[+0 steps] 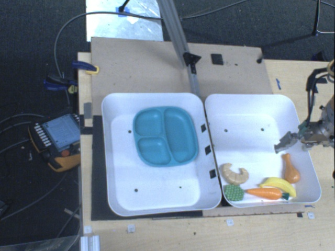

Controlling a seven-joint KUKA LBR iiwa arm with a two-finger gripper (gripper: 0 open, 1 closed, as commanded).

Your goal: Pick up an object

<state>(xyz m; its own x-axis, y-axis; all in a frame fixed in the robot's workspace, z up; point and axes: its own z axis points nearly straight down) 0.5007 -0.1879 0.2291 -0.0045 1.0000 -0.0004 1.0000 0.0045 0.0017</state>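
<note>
Two shallow white plastic bins side by side on a cardboard-topped bench. Left bin holds a blue three-compartment plastic plate, sitting upper-middle, nothing on it. Right bin has all the pickable stuff bunched in its near corner: beige curled toy croissant, green knobbly toy vegetable just below it, orange toy carrot lying flat, yellow toy banana touching the carrot from behind, and an orange-brown toy drumstick a bit apart, toward the right wall. Clustered low probably because the bin floor slopes or items got pushed there; can't confirm.

Arm enters from right edge. Grey two-finger gripper hangs over the right bin's right side, just above the drumstick's narrow end, not touching anything as far as I can see. Pincer state: cannot tell, too small and dark to read. Nothing visibly held.

Judgement: early in the task, approach stage, no object lifted yet. Drumstick is the nearest candidate and stands clear of the others, so an easier grab than the carrot/banana pair, which touch. Risk: closeness to the bin wall could crowd the descent.

Off the bench at left: clamps, a handheld control pendant, cables.
</note>
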